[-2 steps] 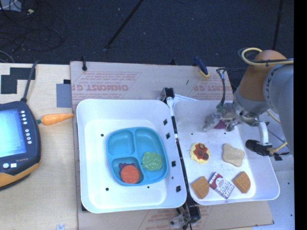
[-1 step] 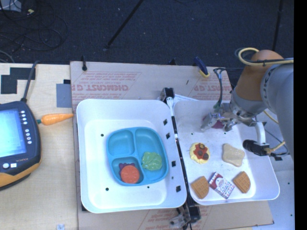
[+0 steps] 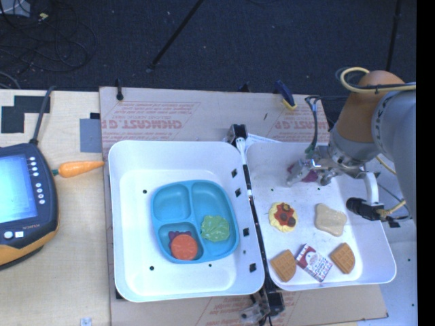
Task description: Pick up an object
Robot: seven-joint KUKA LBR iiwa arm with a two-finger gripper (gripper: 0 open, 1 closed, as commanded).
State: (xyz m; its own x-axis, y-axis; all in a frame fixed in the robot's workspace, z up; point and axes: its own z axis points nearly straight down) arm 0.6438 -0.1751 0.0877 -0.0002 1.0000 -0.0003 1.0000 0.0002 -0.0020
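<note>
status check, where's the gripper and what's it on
Gripper low at right bin's far end, over a reddish item. Grasp unconfirmed. Pizza toy and bread slice nearby.

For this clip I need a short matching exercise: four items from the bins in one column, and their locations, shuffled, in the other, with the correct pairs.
Items:
1. green food piece
2. red food piece
3. mini pizza
4. carrot

Locations:
A. on the bench left of both bins
B. right bin, near its middle
C. blue tray, lower-left compartment
D. blue tray, lower-right compartment

Pairs: 1-D, 2-C, 3-B, 4-A
</note>
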